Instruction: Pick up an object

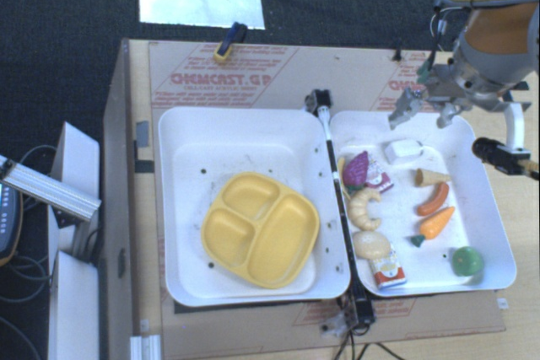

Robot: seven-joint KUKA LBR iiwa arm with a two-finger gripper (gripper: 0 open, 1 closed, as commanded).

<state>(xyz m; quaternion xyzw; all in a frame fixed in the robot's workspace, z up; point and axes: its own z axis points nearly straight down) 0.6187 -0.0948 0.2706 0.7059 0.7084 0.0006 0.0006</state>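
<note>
Toy food fills the right bin [494, 219], while the left bin [181, 181] carries a yellow divided plate [260, 229] lying flat near its middle. The gripper [426, 107] hangs above the far rim of the right bin, its two fingers [403, 111] spread apart with nothing between them. Just below it, inside the bin, lies a small white block [403, 150]. Near that sits a cone-shaped piece [430, 176], then an orange sausage [433, 199] and a carrot [435, 223] side by side. A green ball [467, 260] rests in the near right corner. Along the bin's left side are a purple vegetable [357, 169], a pale croissant [366, 209], a cream-coloured lump [371, 245] and a small red-and-white carton [389, 275]. Both bins rest on a cardboard sheet [253, 76] covering the tabletop [527, 198].
</note>
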